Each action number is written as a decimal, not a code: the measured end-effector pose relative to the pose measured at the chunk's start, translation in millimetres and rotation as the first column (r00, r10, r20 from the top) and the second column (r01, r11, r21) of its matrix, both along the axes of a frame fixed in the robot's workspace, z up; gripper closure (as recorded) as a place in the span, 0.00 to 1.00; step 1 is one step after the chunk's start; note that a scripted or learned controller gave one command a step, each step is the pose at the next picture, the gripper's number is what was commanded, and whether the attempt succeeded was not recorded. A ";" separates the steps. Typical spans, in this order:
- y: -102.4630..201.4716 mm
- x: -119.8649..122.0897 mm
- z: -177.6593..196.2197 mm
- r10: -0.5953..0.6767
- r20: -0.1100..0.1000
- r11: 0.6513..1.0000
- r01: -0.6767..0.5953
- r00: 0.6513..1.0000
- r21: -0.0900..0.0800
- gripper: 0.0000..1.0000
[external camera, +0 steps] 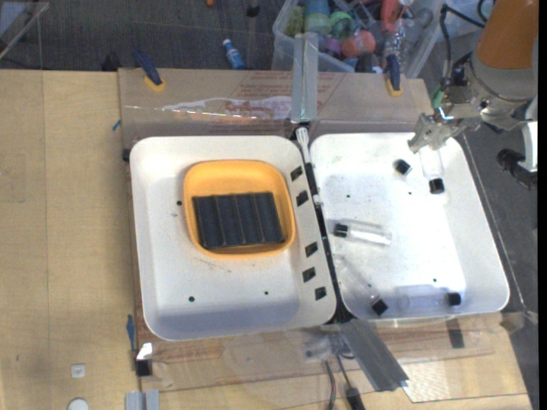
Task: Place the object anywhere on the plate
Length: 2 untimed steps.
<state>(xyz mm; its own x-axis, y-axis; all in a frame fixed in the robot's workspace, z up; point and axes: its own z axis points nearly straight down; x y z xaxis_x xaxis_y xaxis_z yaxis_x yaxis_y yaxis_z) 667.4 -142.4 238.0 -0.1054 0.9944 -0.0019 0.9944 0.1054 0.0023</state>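
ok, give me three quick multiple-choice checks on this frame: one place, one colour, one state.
1. Where is the plate?
A. left bin
B. right bin
C. on the bench outside the bins

2. What colour is the plate?
A. blue
B. orange-yellow
C. green

3. What lies on the plate?
A. nothing
B. a clear tube
C. a dark ribbed block

Key:
1 A, it sits inside the left bin.
2 B, its rim is orange-yellow against the white bin.
3 C, the dark ribbed block rests on it, while the clear tube lies in the right bin.
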 end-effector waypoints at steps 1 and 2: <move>4.0 -0.6 -63.8 0.114 -0.005 0.993 -0.114 0.993 0.003 1.00; 44.9 0.3 -31.9 0.308 0.002 0.951 -0.308 0.951 0.000 1.00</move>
